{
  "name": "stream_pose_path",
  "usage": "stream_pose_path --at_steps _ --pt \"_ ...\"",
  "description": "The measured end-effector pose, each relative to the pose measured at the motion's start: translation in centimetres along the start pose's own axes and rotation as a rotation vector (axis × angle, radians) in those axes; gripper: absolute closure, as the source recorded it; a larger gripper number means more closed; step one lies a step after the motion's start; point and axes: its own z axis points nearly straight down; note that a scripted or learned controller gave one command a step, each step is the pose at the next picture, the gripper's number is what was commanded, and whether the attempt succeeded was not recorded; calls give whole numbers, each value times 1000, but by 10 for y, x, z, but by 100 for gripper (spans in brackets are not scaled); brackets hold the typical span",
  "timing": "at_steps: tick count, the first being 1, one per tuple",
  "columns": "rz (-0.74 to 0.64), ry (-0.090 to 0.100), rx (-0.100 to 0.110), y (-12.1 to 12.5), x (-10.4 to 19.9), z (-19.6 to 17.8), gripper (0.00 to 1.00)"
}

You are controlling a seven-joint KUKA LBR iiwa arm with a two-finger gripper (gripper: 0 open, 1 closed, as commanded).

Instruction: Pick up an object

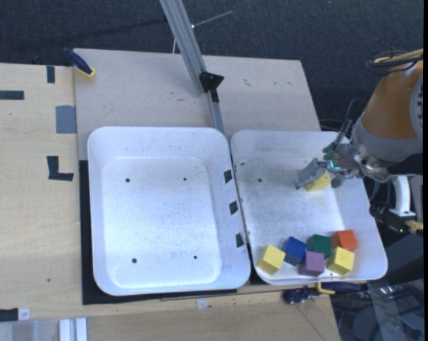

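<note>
Arm: the grey arm (394, 116) with the orange band comes in from the right side and leans over the right bin.
Claw: the gripper (314, 177) is low over the right bin, near its far right part.
Claw state: it looks clenched on a small yellow block (317, 183), which sits right at the finger tips. The tips are small and a bit blurry, so the grip is hard to see well.
Yellow block at the claw: it is in the right bin, well apart from the other blocks.
Right bin: the white bin (270, 204) has a bunch of blocks along its near edge.
Blocks in the bunch: a yellow cube (272, 258) on the left, then a blue cube (294, 250), a purple cube (314, 262), a green cube (319, 245), another yellow cube (342, 261) and an orange cube (346, 239). They sit close together, some touching.
Left bin: the big white bin (107, 190) is just beside the right bin, and their edges touch.
Bench: the wood bench (29, 190) holds both bins and has dark tape marks on its left part.
Pole: a grey metal bar (185, 30) slants down from the top to the spot where the two bins meet.
</note>
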Motion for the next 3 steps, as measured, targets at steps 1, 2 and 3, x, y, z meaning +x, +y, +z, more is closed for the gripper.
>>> stream_pose_path --at_steps 1,2,3 --pt "1 0 5 -3 9 48 0" --pt "1 -1 4 -5 10 102 0" --pt "0 0 2 -4 10 90 100"
